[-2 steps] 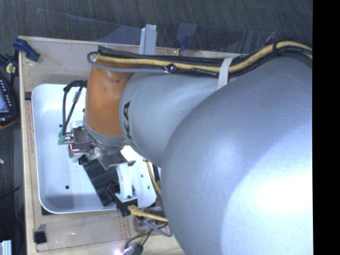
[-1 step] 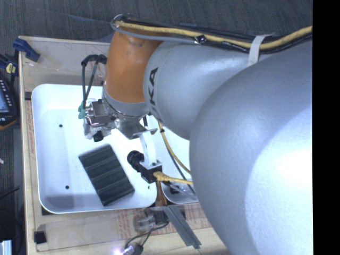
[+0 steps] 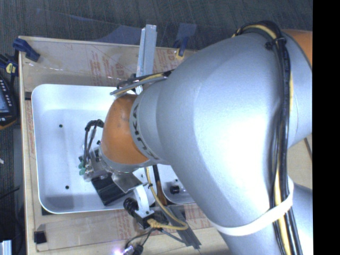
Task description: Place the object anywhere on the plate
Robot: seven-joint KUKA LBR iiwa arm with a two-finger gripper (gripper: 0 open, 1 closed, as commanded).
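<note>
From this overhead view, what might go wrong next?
The arm covers much of the bench, so plate and object can't be checked from here. The claw sits low near the left bin's front wall and may clip it. Loose cables by the wrist might snag.

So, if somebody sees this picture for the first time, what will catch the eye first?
First the big grey arm, which covers most of the right half of the view. Next its orange band near the centre, above the left white bin. The gripper sits low in that bin, by its near wall.
</note>
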